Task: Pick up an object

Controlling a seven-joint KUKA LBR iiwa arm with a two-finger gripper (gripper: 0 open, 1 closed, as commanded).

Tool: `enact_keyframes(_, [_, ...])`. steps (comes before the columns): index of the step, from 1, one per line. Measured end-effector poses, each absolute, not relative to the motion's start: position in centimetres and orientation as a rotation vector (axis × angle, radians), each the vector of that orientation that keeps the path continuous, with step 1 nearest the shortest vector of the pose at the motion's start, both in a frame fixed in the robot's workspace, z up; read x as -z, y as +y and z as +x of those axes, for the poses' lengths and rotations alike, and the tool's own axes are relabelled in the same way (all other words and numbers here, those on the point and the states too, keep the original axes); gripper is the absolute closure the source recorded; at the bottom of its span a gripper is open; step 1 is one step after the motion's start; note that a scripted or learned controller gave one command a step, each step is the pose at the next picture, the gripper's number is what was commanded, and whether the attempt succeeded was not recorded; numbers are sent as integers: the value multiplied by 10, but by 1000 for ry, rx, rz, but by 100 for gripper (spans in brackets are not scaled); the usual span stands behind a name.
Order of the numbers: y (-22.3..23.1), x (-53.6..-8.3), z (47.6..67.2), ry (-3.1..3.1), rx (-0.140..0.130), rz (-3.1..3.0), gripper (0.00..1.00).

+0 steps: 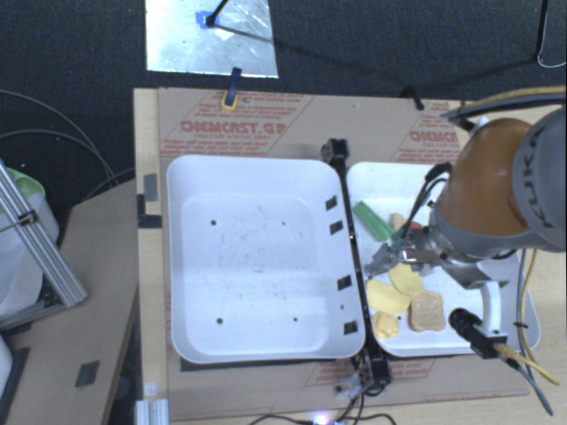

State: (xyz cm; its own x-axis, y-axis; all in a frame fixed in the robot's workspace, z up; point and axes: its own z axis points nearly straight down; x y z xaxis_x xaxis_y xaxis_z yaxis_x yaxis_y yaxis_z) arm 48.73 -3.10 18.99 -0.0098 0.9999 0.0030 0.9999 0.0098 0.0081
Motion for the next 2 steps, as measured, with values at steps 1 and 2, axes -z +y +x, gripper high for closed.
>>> enact_keyframes(1, [-16,-184,487,2228,-4,2214,0])
enact_keyframes(2, [101,-285,488,2235,-18,2201,0])
